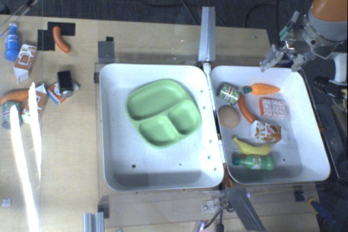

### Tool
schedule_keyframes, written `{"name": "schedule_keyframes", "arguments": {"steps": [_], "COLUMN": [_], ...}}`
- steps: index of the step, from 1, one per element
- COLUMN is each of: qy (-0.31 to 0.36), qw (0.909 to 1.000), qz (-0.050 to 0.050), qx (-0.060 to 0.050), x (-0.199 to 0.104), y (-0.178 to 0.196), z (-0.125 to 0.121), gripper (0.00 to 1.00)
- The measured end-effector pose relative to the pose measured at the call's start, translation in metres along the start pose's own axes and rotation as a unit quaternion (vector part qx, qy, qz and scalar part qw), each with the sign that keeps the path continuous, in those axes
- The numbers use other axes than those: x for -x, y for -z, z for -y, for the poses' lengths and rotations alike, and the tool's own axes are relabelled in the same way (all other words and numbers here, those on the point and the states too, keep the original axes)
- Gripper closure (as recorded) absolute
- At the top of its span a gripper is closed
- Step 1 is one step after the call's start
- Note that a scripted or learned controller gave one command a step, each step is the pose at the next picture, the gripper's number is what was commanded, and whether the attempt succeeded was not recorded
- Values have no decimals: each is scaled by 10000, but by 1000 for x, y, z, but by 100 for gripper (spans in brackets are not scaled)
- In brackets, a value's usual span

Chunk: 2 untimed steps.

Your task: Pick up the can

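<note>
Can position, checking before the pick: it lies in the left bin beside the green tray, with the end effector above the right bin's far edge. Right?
Not quite. The can lies in the right bin, at its far left corner beside the carrot; the green tray sits alone in the left bin. The camera view shows this. The end effector is above the right bin's far edge.

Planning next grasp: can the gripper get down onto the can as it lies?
Probably yes. The can lies uncovered at the right bin's far-left corner; gripper hovers above. The bin wall and carrot sit close.
</note>
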<state>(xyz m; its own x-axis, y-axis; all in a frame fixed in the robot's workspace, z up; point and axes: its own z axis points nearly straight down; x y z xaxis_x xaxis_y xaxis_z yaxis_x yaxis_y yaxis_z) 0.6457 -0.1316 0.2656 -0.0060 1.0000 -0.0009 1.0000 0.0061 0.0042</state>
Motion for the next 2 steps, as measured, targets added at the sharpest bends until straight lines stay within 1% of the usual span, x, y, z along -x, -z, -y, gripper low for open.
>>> {"name": "schedule_keyframes", "arguments": {"steps": [1,2], "qy": [-325,647], "qw": [9995,9979], "qz": [4,-4], "qx": [8,2], "x": [0,-65], "y": [17,-81], "z": [4,-25], "gripper": [0,0]}}
